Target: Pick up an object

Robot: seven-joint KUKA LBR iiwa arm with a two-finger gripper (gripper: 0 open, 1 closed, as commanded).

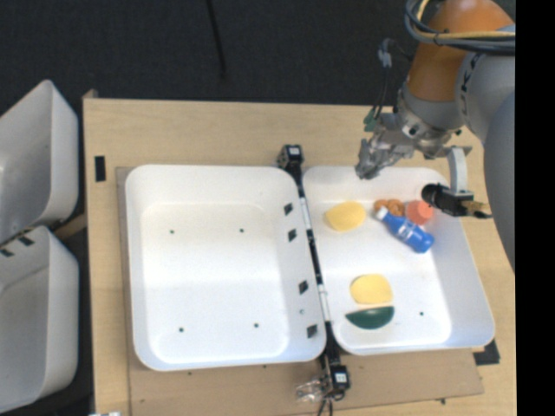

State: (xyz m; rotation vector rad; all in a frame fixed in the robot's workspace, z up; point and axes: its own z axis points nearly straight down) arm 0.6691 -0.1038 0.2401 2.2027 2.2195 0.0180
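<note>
Here, the grey arm with its orange band reaches in from the right, and its gripper hangs over the far edge of the right bin; whether it is released or clenched I cannot tell, as the tip is small and dark against the bin wall; nothing shows between it and the bin floor. Below and left of the tip lies a yellow rounded piece; to its right sit a small brown object and an orange-red one, with a blue bottle lying tilted just beside them, perhaps touching; nearer the front a second yellow piece rests against a dark green object. The left bin sits alongside, on the wooden bench.
</note>
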